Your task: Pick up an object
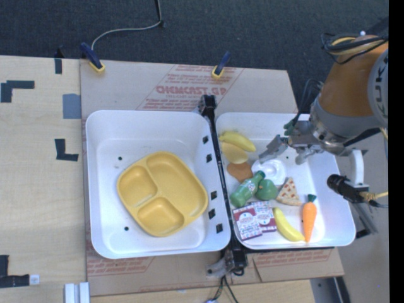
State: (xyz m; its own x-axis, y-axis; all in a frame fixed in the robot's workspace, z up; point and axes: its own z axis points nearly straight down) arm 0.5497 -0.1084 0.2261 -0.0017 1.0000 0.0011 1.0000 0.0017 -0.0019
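Right bin (344, 229): toy food, loosely heaped. Contents: banana (288, 225) and carrot (308, 218) side by side at the near edge; pizza slice (290, 192); green bottle (248, 190); red-and-white packet (253, 221); yellow pieces (236, 144) at the far wall.

Gripper (288, 149): above the bin's far half, jaws spread, nothing between them.

Handling, judged: light hollow plastic, stiff, smooth and apt to slip. The carrot looks easiest, taken across its narrow body. The packet lies flat and offers poor purchase.

Left bin (95, 169): yellow divided plate (162, 192).
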